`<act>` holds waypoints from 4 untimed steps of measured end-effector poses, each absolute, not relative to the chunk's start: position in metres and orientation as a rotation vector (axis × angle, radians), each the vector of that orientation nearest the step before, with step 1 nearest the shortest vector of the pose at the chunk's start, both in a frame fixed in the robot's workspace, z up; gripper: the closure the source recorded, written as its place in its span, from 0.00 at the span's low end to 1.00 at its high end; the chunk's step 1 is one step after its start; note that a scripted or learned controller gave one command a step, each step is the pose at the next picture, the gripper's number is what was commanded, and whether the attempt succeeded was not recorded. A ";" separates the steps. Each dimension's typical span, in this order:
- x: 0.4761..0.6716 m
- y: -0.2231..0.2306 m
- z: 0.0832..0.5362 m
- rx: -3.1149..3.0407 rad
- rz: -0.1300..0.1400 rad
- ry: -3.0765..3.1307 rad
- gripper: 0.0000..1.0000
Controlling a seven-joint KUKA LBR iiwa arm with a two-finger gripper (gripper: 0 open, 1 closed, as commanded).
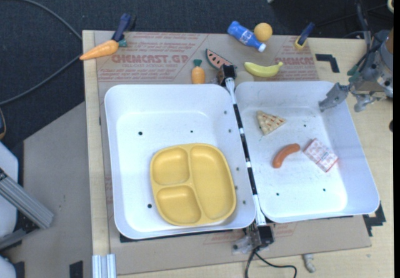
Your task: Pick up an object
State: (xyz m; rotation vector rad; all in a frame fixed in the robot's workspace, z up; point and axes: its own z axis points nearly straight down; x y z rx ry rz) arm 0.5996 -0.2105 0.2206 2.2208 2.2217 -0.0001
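Note:
The right bin [356, 164] holds three things: a triangular waffle slice [270, 122] near its back left, an orange-red sausage [286, 155] in the middle, and a pink-and-white packet [320, 155] just right of the sausage. My gripper [347, 100] hovers over the bin's back right corner, up and to the right of the packet. Its two grey fingers [331, 97] are spread, so it is open, and nothing is between them.
The left bin [125, 114] carries a yellow divided plate [192, 183]. Behind the bins on the bench lie a banana [263, 69], blue bottle [245, 35], orange ball [263, 31], watermelon slice [215, 58], small orange bottle [198, 74] and carrot [100, 50].

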 end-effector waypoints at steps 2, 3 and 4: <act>0.540 -0.101 0.084 2.222 -0.001 2.224 0.00; 0.540 -0.101 0.094 2.222 0.000 2.221 1.00; 0.583 -0.036 0.203 2.219 0.003 2.223 1.00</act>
